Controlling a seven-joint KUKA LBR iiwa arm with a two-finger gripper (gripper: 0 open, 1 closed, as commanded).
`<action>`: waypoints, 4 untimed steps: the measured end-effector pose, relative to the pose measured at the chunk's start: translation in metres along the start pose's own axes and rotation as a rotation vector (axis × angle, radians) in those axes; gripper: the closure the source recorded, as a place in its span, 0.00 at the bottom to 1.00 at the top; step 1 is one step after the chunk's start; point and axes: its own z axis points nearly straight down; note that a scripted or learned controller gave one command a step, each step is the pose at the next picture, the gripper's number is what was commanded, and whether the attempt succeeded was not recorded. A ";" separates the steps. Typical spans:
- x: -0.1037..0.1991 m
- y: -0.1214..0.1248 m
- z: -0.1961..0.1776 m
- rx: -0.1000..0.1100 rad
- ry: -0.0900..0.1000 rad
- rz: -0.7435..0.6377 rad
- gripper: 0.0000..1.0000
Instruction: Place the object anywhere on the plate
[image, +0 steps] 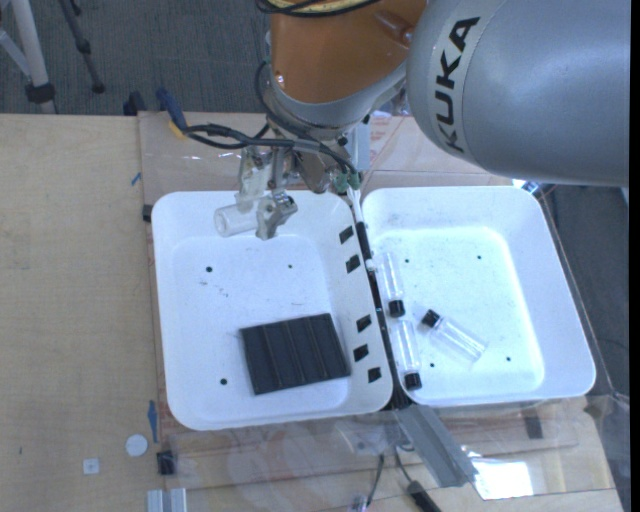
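Near edge of left bin: dark ribbed plate, flat, nothing on it. Right bin has spare vials — two along the divider, one loose on the floor. Far end of left bin: gripper with a clear vial clamped crosswise between closed fingers, sticking out leftward. Risk — the vial is round, so it could roll off the plate on release, or slip early from that off-centre hold.

Three clear vials with black caps lie in the right white bin — two along its left wall, one loose near the middle. The wooden bench carries a small white disc by its front edge — just below the left white bin.
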 end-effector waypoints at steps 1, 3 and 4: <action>-0.036 -0.008 0.034 0.001 0.000 0.374 1.00; -0.037 -0.009 0.028 0.002 0.001 0.641 1.00; 0.000 0.005 0.063 0.003 0.008 0.509 1.00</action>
